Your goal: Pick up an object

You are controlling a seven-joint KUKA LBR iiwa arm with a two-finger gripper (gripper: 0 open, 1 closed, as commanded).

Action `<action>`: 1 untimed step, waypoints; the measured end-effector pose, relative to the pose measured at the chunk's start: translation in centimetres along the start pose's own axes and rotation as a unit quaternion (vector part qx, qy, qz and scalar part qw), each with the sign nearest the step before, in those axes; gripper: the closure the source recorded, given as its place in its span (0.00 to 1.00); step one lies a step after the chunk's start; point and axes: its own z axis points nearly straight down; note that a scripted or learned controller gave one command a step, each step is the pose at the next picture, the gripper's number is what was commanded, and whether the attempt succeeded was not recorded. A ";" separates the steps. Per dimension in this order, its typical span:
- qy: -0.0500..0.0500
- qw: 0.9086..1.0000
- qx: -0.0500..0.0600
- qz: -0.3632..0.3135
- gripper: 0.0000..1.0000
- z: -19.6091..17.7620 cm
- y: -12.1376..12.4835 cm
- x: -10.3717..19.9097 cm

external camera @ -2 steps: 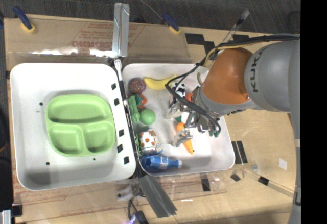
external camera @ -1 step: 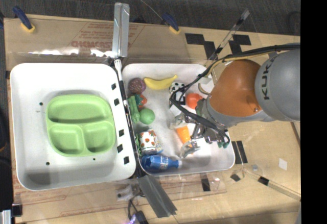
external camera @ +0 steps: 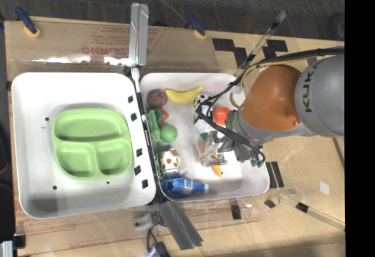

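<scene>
Arm in from the right, grey casing with the orange band bulging over the right bin. Gripper is low inside that bin, near its middle, wrapped in black cables. Can't tell the state of the fingers: too cluttered and blurred there.

Right bin contents, mostly along its left wall:
- curved yellow banana at the top, smooth, plastic-looking
- dark purple round knobbly thing just left of the banana
- green ball below it, smooth, beside a long green ridged piece
- small white cup with red spots, tipped
- blue bottle lying on its side at the bottom edge, white label
- small orange wedge just below the gripper, close to it, contact unclear
- red-orange round item just above the gripper

Left bin: shallow, white, rounded corners, holds a matte light green tray with three compartments.

Desk is a tan board with black markings.
</scene>
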 end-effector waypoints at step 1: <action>-0.006 0.999 0.001 0.053 1.00 -12.7 7.9 -1.6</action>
